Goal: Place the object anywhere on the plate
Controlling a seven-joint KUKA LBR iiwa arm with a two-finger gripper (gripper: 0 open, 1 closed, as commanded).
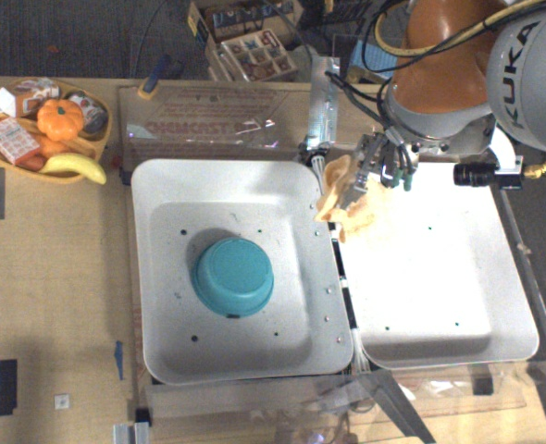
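- Item, my gripper (377,169): positioned over the near-left corner region of the right bin (458,294), beside the seam between the two bins. A pale yellowish object (347,197) sits between my fingers and hangs below them; I judge my fingers closed on it.
- Item, pale yellowish object: soft-looking, blurred, identity not legible. It dangles at the left edge of the right bin, touching or nearly touching the shared rim; which of these, I cannot tell.
- Item, teal plate (234,276): round, lies in the middle of the left bin (162,202), well apart from my load.
- Risk one: the object hangs low beside the rims. Carrying it leftward without lifting could snag it on the bin edge and pull it from my grasp.
- Risk two: my grip appears to catch only the object's upper part. A floppy thing held so may slip out in transit and land on the bin floor short of the plate.
- Risk three: the plate looks domed or bowl-like. A release off centre could let the object slide from it.
- Legible writing: "KUKA" in dark letters on my grey arm housing (532,54).
- Other print: a clear panel (208,123) behind the left bin bears faint reddish lettering, too blurred to read. A basket (42,137) at far left holds a banana, an orange pumpkin-like item and small packets whose labels are unreadable.
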